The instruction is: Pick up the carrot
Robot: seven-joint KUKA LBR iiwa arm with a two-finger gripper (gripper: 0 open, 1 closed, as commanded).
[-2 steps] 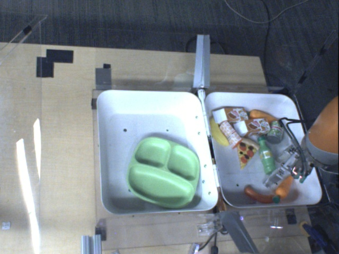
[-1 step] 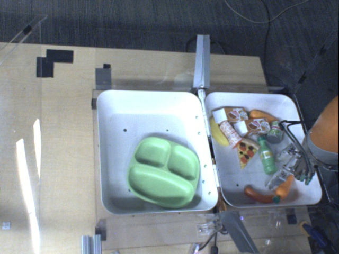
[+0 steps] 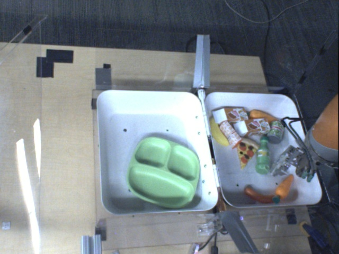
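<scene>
Arm enters from right, orange band just behind wrist; claw (image 3: pixel 290 162) low, pointing left, finger state unclear.

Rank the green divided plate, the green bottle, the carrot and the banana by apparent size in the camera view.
1. green divided plate, by far the largest.
2. banana, partly hidden under packets, so its rank over the bottle is unsure.
3. green bottle.
4. carrot, smallest; it lies near the gripper.

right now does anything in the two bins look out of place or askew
The green three-compartment plastic plate sits tilted in the left white bin, its lower edge against the bin's front wall. The toys in the right white bin lie jumbled; nothing looks spilled or damaged.
</scene>
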